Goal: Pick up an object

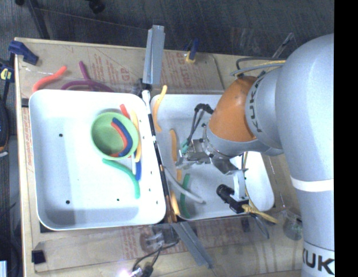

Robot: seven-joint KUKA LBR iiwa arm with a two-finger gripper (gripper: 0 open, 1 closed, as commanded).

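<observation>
Camera view, bench inventory. Gripper [187, 154]: low over the right bin [211, 103]; jaw state cannot be told, nothing seen held. Orange strip [173, 146]: just left of the jaws, on the bin floor. Green strip [185, 189] and grey tube [187, 194]: below the jaws, apart from them. Left bin [52, 154]: well left of the jaws, holding a green bowl [109, 134] with red and blue strips.
</observation>
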